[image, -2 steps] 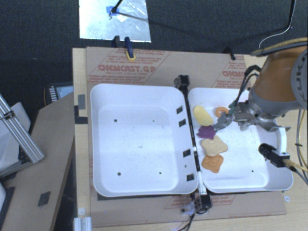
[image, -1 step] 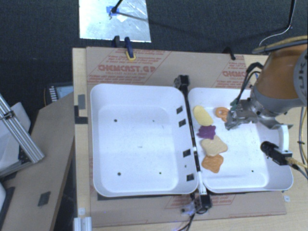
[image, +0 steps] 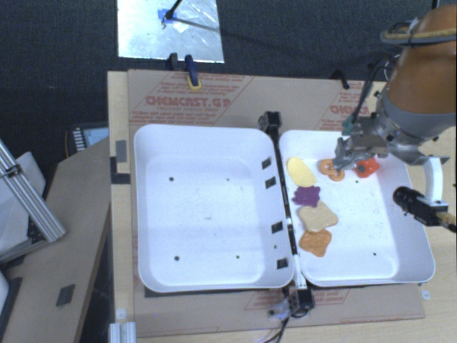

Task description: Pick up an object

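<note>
White plastic, shallow and glossy, forms two bins set side by side on a worktop [image: 118, 213] lined with printed brown cardboard [image: 214, 98]. The left bin [image: 207, 206] is joined to the right bin [image: 371, 227] by a row of black clips [image: 275, 184] along the shared wall.

Five small items are seen in the right bin. A yellow oval piece [image: 300, 171] lies near the dividing wall; just below it a purple jagged piece [image: 307, 196] is placed, followed by a tan bread-shaped piece [image: 318, 216] and an orange-brown lumpy piece [image: 315, 242], the last three touching in a column. An orange ring-shaped piece [image: 330, 169] lies beside the yellow oval, directly under the claw [image: 343, 159], and a red rounded piece [image: 367, 167] is seen just to its right.

The grey arm with the orange band [image: 425, 70] is lowered over the far part of the right bin. Whether the claw is released or clenched cannot be told, as its tips are masked by the wrist housing.

A sheet of crinkled silver foil [image: 170, 20] is laid beyond the cardboard.
</note>
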`<state>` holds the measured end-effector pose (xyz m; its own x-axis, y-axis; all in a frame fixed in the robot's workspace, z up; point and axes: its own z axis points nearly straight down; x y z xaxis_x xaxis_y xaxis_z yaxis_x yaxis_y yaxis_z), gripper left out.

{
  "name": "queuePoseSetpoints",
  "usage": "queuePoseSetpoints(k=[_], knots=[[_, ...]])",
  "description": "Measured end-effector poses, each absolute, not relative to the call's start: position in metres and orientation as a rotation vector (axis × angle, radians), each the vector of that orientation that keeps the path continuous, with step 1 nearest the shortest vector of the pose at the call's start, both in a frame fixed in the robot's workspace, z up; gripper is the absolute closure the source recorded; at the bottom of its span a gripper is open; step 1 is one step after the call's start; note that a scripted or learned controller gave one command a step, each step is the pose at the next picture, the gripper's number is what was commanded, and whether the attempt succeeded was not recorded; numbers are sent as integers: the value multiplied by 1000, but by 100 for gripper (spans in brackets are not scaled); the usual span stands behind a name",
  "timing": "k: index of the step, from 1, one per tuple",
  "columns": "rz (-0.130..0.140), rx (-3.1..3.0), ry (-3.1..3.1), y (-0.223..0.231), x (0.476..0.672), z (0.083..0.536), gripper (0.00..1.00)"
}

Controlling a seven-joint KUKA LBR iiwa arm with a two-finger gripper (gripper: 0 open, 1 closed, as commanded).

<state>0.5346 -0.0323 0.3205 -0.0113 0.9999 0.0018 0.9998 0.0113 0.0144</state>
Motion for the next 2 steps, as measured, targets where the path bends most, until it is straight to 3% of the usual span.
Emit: queuePoseSetpoints(k=[1, 2], knots=[[18, 2202, 2232, 65, 486, 420, 100], [2, 2210, 2235, 139, 518, 383, 100]])
